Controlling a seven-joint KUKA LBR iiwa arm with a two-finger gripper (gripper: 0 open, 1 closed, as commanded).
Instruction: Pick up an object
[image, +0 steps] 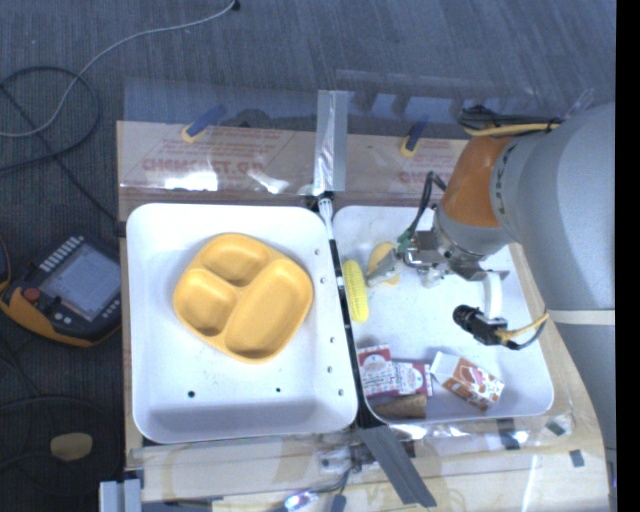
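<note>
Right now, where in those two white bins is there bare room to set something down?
Left bin: bare floor along the front and corners around the yellow divided plate. Right bin: crowded by the gripper, corn cob and snack packets.

arm (560, 200): enters from right, bent downward | orange band above wrist | pincer (425, 255): low, pointing left

open floor mid right bin (530, 345), cartons (430, 382) crowding front wall, corn (354, 290) along divider

Bench (150, 150), two white bins (160, 400) side by side
</note>
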